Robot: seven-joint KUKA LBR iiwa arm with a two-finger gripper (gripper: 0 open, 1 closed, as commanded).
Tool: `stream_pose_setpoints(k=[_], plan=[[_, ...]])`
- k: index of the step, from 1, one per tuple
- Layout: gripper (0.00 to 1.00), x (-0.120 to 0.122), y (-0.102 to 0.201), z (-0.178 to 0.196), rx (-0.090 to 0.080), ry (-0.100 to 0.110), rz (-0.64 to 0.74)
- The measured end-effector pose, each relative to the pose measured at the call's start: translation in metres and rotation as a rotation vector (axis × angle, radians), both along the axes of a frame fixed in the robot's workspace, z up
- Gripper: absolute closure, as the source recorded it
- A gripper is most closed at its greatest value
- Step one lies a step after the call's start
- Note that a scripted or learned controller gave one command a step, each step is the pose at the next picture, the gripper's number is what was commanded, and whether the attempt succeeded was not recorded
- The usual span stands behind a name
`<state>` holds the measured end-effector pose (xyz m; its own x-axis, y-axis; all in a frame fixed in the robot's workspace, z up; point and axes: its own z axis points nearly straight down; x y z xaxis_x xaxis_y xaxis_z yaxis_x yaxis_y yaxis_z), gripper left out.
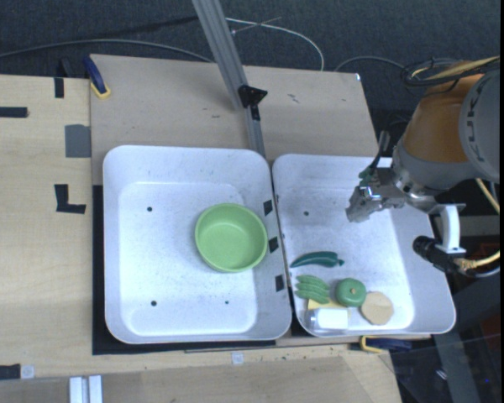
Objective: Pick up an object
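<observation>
Reaching in from the right, grey arm point(454, 141) with orange band above the wrist, gripper point(359, 209) hanging over the upper middle of the right bin point(319, 179). Finger state too blurred to tell; nothing visibly between them. Well apart from the gripper, clustered at the near edge of that bin: dark green pepper-like piece point(317, 260) lying flat, just below it a light green ridged piece point(313, 289), beside that a round green object point(349, 291), then a tan round piece point(377, 309) touching or nearly touching it, and a pale yellow-white block point(329, 317) against the near rim. Sitting upright in the left bin point(134, 175), right of centre, a light green bowl point(230, 238). Standing behind the bins, a slanted grey metal pole point(221, 40).
</observation>
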<state>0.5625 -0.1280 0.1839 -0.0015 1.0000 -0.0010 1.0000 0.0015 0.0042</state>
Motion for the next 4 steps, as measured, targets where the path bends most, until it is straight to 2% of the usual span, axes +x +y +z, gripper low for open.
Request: stream_pose_setpoints(k=[1,2,3,4], plan=[[1.0,-0.001,0.001,0.042,0.0,0.001,0.0],[1.0,0.0,0.001,0.07,0.0,0.002,0.0],[1.0,0.001,0.045,0.066,0.002,0.006,0.004],[1.0,-0.01,0.093,0.06,0.002,0.008,0.004]])
